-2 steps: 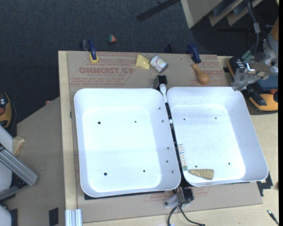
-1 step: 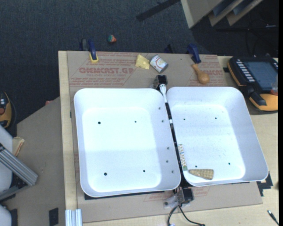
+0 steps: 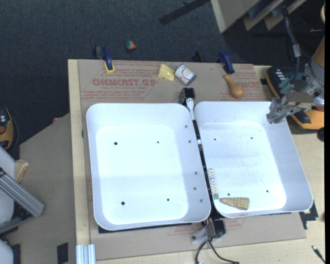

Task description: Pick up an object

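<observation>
Across the right half of the frame lay the right bin (image 3: 289,154), the gripper (image 3: 278,111) hanging over its upper right rim, fingers too blurred to tell their spread. Far toward the lower left, near the bin's bottom edge, a tan cracker (image 3: 235,202) lay lengthwise left to right.

Dark blue-grey carpet (image 3: 51,31) surrounds the pale wooden tabletop (image 3: 139,75), with light furniture (image 3: 242,13) at the top edge and an aluminium rail (image 3: 20,196) lower left.
</observation>
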`<state>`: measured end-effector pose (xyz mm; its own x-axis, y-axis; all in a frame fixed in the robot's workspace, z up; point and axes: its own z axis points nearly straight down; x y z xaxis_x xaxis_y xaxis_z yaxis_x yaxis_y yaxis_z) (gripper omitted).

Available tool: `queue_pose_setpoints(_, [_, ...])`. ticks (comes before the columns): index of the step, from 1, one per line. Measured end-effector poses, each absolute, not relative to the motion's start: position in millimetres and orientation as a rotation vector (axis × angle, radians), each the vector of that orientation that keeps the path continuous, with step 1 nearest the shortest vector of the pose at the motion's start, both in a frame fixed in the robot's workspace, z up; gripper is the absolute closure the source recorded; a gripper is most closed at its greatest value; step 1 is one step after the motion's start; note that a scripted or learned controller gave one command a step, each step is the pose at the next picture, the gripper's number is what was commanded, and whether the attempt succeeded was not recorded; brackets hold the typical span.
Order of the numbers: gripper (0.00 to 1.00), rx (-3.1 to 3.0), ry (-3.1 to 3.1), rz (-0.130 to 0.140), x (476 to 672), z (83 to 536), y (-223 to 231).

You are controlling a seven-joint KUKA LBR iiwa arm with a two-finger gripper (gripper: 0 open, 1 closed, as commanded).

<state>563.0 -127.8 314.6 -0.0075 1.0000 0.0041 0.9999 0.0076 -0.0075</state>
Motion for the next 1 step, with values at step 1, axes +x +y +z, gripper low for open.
queue_pose_setpoints(1, [1.00,-2.212,-2.218,0.007,539.8,236.3,-98.4])
